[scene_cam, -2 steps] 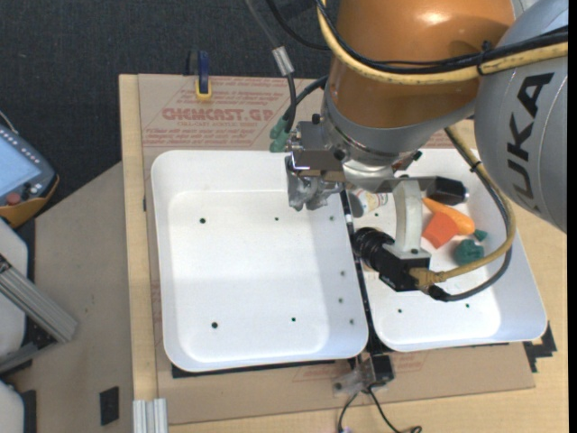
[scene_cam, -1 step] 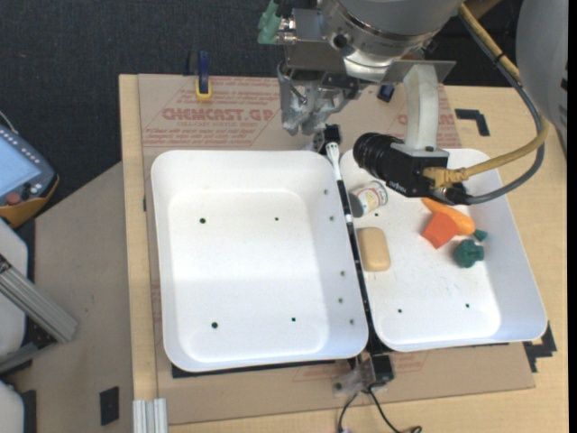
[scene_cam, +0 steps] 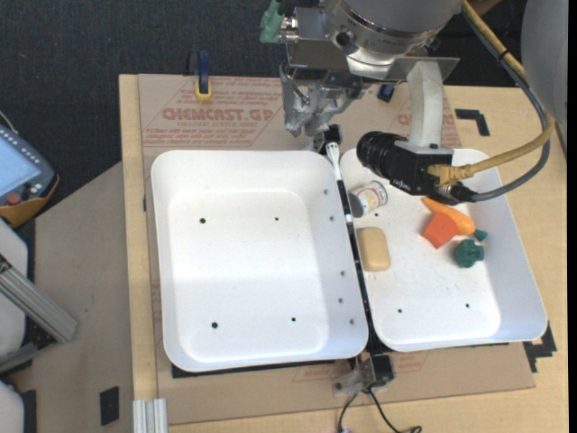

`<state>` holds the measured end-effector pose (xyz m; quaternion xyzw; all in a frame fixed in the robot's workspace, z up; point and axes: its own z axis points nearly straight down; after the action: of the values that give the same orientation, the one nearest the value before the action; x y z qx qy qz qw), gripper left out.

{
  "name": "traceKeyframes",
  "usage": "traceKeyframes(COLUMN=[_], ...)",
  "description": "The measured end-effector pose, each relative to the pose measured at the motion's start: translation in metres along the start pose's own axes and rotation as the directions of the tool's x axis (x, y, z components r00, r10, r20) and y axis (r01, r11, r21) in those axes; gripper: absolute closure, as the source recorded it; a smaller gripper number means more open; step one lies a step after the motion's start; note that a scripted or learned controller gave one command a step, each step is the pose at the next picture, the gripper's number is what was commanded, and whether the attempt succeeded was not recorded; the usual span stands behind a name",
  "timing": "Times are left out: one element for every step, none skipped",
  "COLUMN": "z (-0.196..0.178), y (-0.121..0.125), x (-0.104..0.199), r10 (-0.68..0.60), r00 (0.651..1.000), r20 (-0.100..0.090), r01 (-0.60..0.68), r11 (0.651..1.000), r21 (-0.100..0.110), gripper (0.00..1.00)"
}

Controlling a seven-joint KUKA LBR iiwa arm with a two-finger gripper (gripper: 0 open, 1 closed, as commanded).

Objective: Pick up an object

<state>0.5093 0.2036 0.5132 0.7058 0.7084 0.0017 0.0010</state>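
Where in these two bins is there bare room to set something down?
The left bin is bare across its whole floor. In the right bin, the front strip is free, bordered behind by the tan block and green piece. Its back half is crowded: small white cylinder, orange piece, and the gripper hanging near the back rim by the divide.

- Left bin: white plastic, smooth, faint sheen.
- Right bin: same smooth white plastic.
- Worktop: brown paper-like sheet, matt, printed in red.
- Claw: bare grey metal, dull shine.
- Tan block: smooth, matt.
- Orange piece: matt, plastic-looking.
- Green lump: bumpy, rough.
- Floor: dark, rough carpet.
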Motion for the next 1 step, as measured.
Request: traceKeyframes(z=[-0.0102], y=[0.0004], x=[0.0008], r10=[-0.001], r00=[1.0], r20=[-0.001], r01=[0.001], r11=[1.0], r21=[-0.002], gripper=[1.0])
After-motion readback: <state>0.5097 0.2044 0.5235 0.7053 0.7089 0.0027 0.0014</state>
